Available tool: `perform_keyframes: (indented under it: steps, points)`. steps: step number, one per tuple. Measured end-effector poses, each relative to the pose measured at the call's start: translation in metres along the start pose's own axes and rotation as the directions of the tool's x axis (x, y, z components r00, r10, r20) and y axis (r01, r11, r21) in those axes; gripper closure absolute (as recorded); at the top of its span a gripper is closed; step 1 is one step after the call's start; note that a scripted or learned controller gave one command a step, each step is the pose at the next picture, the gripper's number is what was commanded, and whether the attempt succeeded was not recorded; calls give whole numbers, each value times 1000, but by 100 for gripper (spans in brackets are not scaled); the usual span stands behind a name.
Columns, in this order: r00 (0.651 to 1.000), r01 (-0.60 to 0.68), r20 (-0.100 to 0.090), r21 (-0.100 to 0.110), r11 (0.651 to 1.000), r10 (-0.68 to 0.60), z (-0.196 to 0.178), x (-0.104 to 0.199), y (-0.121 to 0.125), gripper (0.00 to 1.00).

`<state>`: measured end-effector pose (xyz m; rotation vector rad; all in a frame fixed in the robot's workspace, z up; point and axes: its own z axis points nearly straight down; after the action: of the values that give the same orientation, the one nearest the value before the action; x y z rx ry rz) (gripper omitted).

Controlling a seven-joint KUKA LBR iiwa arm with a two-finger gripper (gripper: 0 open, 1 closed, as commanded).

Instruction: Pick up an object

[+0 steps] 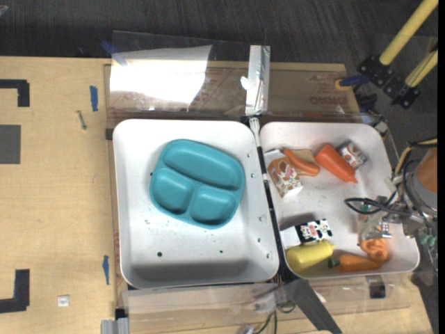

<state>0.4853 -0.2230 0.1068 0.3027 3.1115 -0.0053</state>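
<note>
In the right bin several small objects lie scattered. At the near right corner an orange carrot-like piece lies along the near wall, with a small orange lump touching its right end. Just left of the carrot sits a yellow rounded object, and a black-and-white cow-patterned toy rests just beyond it. At the far side a larger orange carrot shape lies on a slant, a small can-like item at its far right end, a second orange piece to its left, and a white patterned carton near the dividing wall. The gripper hangs over the right side of this bin, just above the orange lump, amid black cables; whether its jaws are apart or together cannot be told, and nothing is seen between them. The left bin holds a teal divided plate, well apart from the gripper.
</note>
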Motion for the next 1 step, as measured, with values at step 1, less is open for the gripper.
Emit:
perform_keyframes:
  steps: [1]
  points:
    - [1000, 26, -1, -1, 1000, -26, -138, -44, 25, 100]
